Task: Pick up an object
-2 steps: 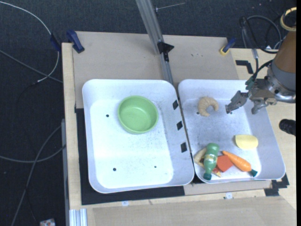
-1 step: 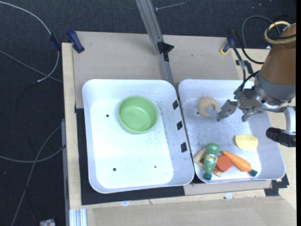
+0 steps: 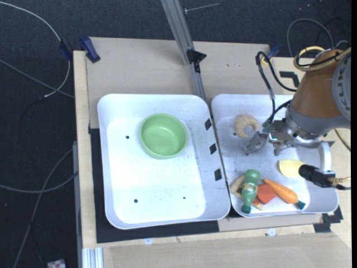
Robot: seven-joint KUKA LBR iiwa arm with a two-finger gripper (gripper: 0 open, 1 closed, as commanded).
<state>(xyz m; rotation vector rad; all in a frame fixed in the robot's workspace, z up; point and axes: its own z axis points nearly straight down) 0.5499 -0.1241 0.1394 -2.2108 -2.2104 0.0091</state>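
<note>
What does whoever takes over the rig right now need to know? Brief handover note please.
Gripper: low in the right bin, beside the beige ring-shaped toy; nothing visibly between its fingers.
Right bin also holds a yellow piece, carrot, red piece and green-topped toy near the front edge.
Left bin: green bowl.
Done: nothing lifted.
Left: grasp and raise one object.

One fixed camera looks down aslant on both bins [image 3: 111, 149].
</note>
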